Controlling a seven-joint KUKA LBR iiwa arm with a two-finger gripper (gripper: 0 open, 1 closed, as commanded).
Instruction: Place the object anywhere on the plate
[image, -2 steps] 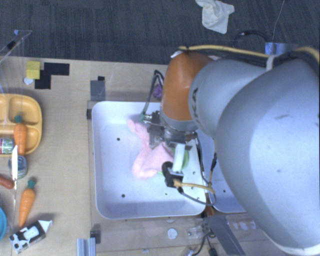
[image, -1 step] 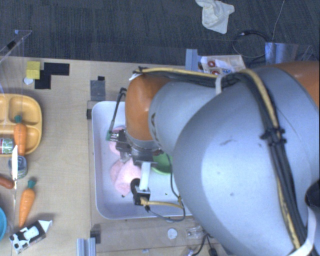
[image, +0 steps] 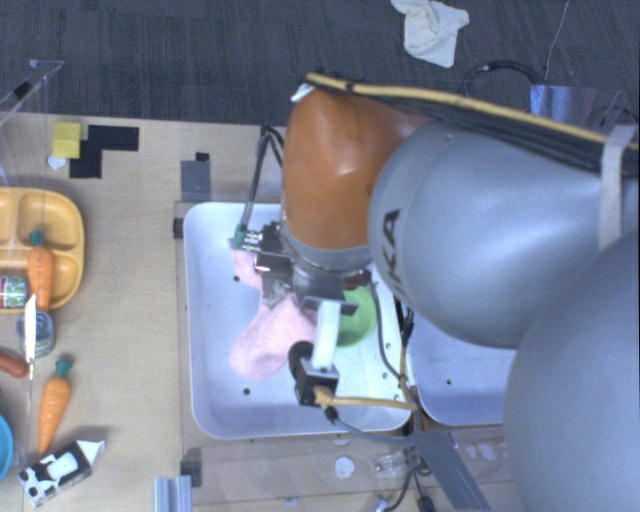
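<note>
Under my arm (image: 330, 170) in the left bin (image: 205, 300), the pink cloth (image: 265, 340) lies beside the green plate (image: 358, 320), soft and light, best pinched at a raised fold; whether I grip it I cannot tell.

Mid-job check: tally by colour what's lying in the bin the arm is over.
Pink: 1, soft item
Green: 1, plate, partly hidden
Total: 2

One overhead camera looks down aslant on the bench (image: 130, 330)
</note>
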